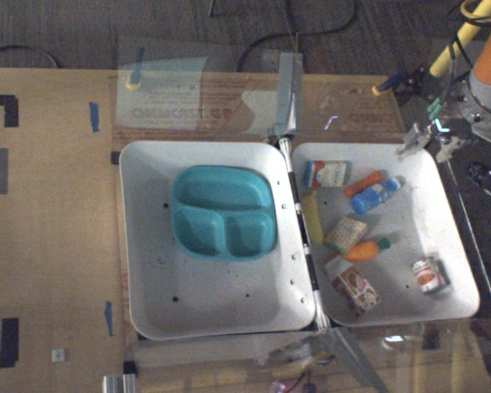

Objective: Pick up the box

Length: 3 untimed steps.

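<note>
We see two white bins side by side on the bench. The left bin [147, 301] carries a teal divided tray [223, 211], which sits toward its far edge, a little right of the middle.

The right bin [462, 256] carries the small things. The box [357, 288], red-brown with a printed face, lies flat near the bin's near-left corner, turned at a slant to the bin's edges. Just beyond it, toward the middle of the bin, lie a carrot [366, 250] and a tan packet [345, 234], close together. A yellow banana [312, 219] lies along the left wall. A small white carton [326, 173] rests near the far-left corner, and a blue bottle [375, 196] with an orange piece [363, 183] beside it sits toward the far edge. A small can [428, 275] lies near the right wall.

The gripper [430, 136] hangs over the far-right corner of the right bin, well apart from the box; we cannot tell how it is set, and nothing is seen in it.
</note>
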{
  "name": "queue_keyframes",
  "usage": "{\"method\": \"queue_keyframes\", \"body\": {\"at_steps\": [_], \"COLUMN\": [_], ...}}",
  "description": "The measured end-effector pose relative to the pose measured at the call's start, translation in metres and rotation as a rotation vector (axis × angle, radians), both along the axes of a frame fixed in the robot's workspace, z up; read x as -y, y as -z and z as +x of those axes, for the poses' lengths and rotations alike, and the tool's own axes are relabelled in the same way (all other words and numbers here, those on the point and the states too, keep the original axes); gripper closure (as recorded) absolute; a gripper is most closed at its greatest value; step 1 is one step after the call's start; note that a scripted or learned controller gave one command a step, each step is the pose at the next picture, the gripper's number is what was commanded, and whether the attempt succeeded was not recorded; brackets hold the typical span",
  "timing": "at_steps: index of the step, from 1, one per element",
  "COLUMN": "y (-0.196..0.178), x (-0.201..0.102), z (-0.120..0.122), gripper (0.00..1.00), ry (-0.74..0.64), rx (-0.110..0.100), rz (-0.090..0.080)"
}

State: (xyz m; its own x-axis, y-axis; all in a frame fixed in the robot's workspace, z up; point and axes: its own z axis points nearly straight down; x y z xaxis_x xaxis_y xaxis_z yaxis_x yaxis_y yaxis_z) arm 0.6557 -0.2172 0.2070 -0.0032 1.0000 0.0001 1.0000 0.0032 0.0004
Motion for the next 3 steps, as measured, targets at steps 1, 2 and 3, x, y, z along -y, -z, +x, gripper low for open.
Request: {"method": "queue_keyframes", "body": {"at_steps": [1,2,3], "y": [0.048,0.12,0.119], "x": [-0.083,-0.116,-0.078], "z": [0.012,0.012,-0.023], "gripper": [0.0,0.0,0.0], "ry": [-0.058,-0.191,-0.448], "rx": [0.0,0.001,0.004], "rz": [0.0,-0.002,-0.002]}}
